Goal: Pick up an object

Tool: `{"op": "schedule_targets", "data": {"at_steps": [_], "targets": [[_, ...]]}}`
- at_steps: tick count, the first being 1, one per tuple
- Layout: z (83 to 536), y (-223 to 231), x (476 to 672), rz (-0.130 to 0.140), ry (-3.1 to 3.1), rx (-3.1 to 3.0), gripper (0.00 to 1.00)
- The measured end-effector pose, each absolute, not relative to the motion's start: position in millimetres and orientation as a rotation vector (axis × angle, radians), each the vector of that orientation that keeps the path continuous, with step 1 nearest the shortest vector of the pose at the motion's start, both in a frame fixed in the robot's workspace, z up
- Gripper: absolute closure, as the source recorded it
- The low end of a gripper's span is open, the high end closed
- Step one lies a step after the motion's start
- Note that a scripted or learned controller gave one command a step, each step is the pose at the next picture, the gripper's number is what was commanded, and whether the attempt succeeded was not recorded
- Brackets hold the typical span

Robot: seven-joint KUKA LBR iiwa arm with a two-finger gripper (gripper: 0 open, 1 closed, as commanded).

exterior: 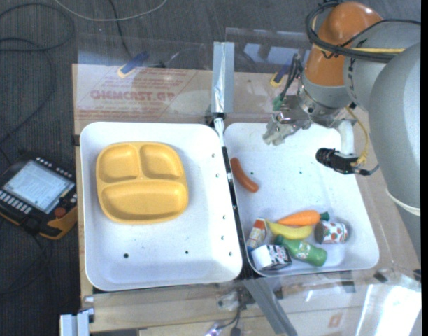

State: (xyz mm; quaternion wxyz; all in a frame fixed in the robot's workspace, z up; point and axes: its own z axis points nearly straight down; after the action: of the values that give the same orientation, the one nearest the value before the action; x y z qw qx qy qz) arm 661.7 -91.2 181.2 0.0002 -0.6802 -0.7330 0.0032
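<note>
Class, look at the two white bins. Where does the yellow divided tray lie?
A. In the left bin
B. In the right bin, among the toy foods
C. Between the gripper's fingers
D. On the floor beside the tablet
A: the yellow divided tray lies flat in the left bin, apart from the sausage in the right bin.

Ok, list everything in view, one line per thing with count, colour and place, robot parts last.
bins: two, white, side by side on the bench
divided plate: one, yellow, in the left bin
sausage: one, red-orange, left part of the right bin, alone
carrot: one, orange, in the pile at the right bin's near edge
banana: one, yellow, same pile, under the carrot
bottle: one, green, same pile
small can: one, red and white, right end of the pile
carton: one, black and white, same pile
handheld controller: one, black and orange, on the floor at left
arm: one, grey with orange band, over the right bin's far edge
gripper: one, metal, above bare bin floor
</note>
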Motion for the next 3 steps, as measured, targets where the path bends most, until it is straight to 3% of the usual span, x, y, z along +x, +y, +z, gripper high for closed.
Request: {"op": "schedule_targets", "data": {"at_steps": [1,2,3], "targets": [[181.0,-90.8,661.7,0.010,-2.303,-2.136,0.00],[94.2,-123.8,605.2,0.005,-2.254,-2.183,0.00],[112.2,-149.8,540.0,0.006,-2.303,-2.128,0.00]]}}
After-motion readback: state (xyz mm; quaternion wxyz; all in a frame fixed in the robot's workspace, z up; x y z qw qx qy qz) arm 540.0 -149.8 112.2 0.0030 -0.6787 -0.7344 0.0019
